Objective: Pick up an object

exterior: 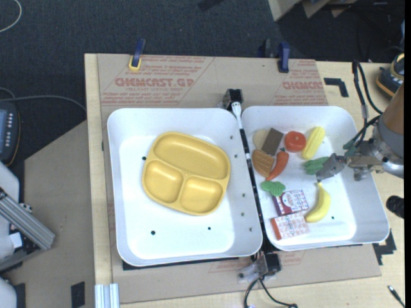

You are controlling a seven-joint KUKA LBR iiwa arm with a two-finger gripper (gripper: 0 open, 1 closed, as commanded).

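Observation:
The right bin (367, 218) holds several toy foods: a brown block (272, 140), a red tomato (295, 140), a yellow corn piece (313, 142), a tan bread piece (262, 163), a red chili (279, 165), a green leafy piece (272, 187), a banana (320, 205) and two red-and-white packets (293, 201) (290, 226). My gripper (328, 169) reaches in from the right and sits low over the bin's right half. Its tip is right beside a dark green piece (313, 166) and just above the banana's upper end. Whether it touches either is unclear.
The left bin (128, 191) carries a yellow divided plate (186, 172). A black divider with clamps (244, 147) runs between the bins. Cables hang at the right near the arm (363, 108). The bare floor of the right bin lies along its right side.

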